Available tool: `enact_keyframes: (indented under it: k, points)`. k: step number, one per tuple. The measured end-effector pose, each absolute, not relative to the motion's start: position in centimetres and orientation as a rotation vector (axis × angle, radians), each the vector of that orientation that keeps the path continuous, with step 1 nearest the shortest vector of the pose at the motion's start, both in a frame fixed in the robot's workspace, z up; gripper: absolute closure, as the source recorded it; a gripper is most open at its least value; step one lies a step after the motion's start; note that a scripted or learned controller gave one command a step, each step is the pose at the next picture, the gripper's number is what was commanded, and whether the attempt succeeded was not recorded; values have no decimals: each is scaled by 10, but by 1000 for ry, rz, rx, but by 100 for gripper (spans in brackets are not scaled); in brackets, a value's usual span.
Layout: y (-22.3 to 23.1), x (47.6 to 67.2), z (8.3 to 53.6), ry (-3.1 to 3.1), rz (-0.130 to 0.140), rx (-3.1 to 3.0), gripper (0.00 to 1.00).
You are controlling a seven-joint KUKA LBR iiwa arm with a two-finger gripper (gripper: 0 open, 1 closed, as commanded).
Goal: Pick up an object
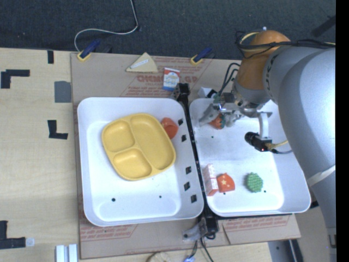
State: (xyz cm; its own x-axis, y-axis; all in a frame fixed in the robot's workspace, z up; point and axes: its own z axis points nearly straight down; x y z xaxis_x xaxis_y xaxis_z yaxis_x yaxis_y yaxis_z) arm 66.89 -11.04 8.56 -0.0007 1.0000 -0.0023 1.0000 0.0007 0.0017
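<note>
In the right bin's [294, 198] far corner, the hand [218, 117] is nipping a small red object [217, 123], seemingly light, rounded, probably slippery; a centred grip is looking wisest.

A: So what's sitting where on the bench?

B: Two bins side by side. The left bin [92, 201] has a divided plate [138, 145] in it, with a small round thing [170, 127] tucked at the plate's right edge.

A: And the right bin [294, 192]?

B: Near its front edge, a little packet [210, 180], a small piece [226, 183] just beside it, then a bumpy ball [253, 182] further right. The gripper [218, 116] is over the back left corner.
</note>
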Motion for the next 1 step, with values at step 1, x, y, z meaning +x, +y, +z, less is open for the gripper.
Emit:
enact_keyframes:
  k: [1]
  points:
    - [-110, 668, 95, 2222, -3, 2219, 100]
